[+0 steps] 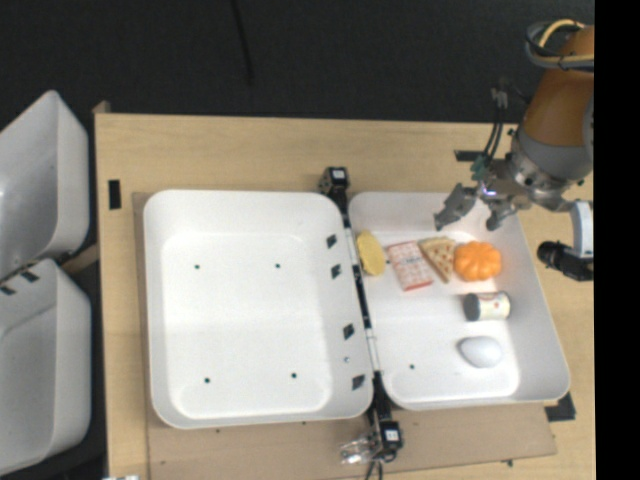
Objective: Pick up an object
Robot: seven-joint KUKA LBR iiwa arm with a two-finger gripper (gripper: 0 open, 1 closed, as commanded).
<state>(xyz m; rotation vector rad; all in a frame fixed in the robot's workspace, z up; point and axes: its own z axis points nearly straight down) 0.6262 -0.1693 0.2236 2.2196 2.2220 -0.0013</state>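
The claw (pixel 478 211) hangs over the far edge of the right bin (pixel 530 358), its two fingers spread apart with nothing between them. Just below it lies an orange pumpkin (pixel 477 260), touching a tan waffle wedge (pixel 437 256). Left of those sit a pink card (pixel 409 265) and a yellow piece (pixel 371 253) near the bin's left wall. Nearer the camera lie a small cylinder (pixel 487 306) and a white egg (pixel 481 351). The left bin (pixel 240 308) sits beside it on the bench (pixel 120 298).
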